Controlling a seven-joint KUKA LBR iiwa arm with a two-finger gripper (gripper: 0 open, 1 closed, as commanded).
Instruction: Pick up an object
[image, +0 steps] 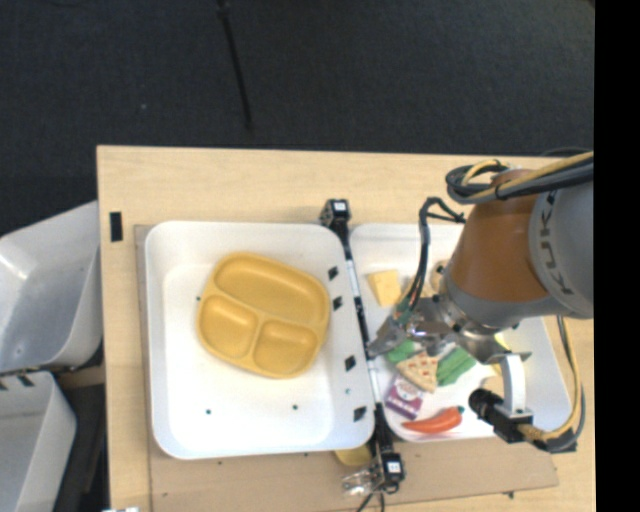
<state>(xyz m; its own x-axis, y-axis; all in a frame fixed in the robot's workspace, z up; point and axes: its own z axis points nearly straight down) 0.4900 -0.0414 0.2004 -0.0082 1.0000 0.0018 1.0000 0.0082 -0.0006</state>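
Note:
The arm reaches in from the right, its orange band over the right bin (390, 238). My gripper (418, 338) hangs low over a cluster of toy foods near the bin's left side. Under and around it lie a green piece (455, 366), a tan wedge-shaped piece (420, 373), a purple item (403, 402) and a red chili pepper (433, 424). A yellow cheese-like wedge (384, 287) lies further back. The wrist hides the fingertips, and I see nothing clearly between them.
The left bin (170, 400) holds a yellow divided plate (264, 313). A ridge with black clips (352, 300) separates the two bins. Cables loop off the arm at the right. A small yellow object (350, 457) sits on the bench just in front of the bins.

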